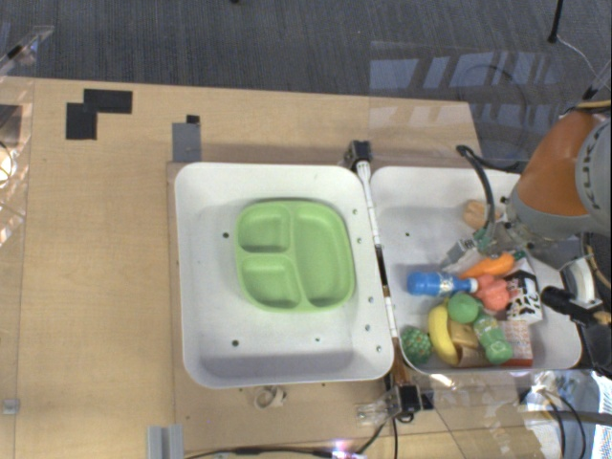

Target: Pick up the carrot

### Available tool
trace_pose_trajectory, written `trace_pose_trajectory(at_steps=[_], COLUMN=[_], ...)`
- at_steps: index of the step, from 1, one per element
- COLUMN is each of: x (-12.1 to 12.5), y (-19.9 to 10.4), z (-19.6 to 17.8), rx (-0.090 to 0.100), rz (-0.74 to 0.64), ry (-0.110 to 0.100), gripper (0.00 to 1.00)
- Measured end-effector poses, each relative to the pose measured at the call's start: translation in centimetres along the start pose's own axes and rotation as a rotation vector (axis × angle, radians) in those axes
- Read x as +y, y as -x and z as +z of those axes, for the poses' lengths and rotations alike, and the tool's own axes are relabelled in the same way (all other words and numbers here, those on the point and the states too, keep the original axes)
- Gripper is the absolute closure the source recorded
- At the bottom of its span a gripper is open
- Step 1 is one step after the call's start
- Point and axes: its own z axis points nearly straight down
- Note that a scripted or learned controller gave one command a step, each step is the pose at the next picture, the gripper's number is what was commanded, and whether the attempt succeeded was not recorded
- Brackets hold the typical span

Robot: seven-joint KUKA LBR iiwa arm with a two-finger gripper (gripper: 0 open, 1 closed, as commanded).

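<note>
I read this as the approach step: the grey arm with the orange band [564,175] is over the right white bin [421,199], its jaws [492,242] down just above the small orange carrot [486,266], and I cannot tell how far open they are or whether they have hold of anything. The carrot lies mid-bin among the toy food, beside the blue bottle [432,282] and above the green ball [464,308]. Its long axis runs roughly left-right, right end slightly raised; the thicker end seems to be at right, so next I would close across that axis, then lift.

We see our grey arm [564,194], orange-banded above the wrist, reaching in from the right and bent downward, with the gripper [486,245] low at its left end.
</note>
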Motion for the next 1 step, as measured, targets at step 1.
trace_pose_trajectory(at_steps=[1], x=[-4.07], y=[-0.43], z=[-0.12], rx=[-0.002], rz=[0.114], ry=[0.002], gripper=[0.0])
